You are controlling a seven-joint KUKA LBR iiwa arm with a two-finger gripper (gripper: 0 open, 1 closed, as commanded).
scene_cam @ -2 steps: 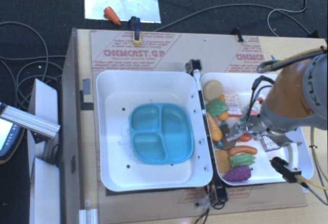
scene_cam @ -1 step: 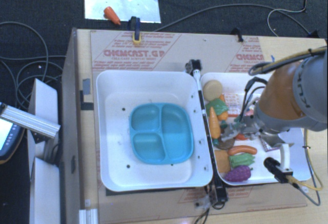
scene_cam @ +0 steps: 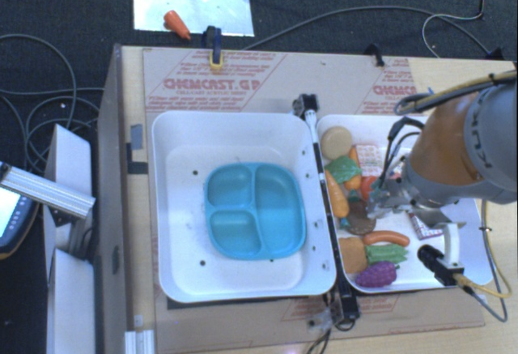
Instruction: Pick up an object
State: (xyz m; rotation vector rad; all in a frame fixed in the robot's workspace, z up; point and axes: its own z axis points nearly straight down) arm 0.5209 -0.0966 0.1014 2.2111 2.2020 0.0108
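Observation:
The right bin [scene_cam: 461, 275] holds several toy foods: a beige bun [scene_cam: 337, 138], a green leafy piece [scene_cam: 346, 168], an orange carrot [scene_cam: 337, 195], a brown disc [scene_cam: 360, 223], a red-orange sausage [scene_cam: 387, 238], a tan piece [scene_cam: 353, 251] and a purple grape bunch [scene_cam: 377, 274]. My gripper [scene_cam: 379, 200] is lowered into this bin, just above the brown disc and right of the carrot. The wrist hides the fingers.
The left bin [scene_cam: 186, 142] holds a blue divided plate [scene_cam: 255, 209]. A black clamp bar [scene_cam: 316, 158] runs between the bins. The grey and orange arm [scene_cam: 461, 150] covers the right bin's upper right. Cables trail at the bench's right edge.

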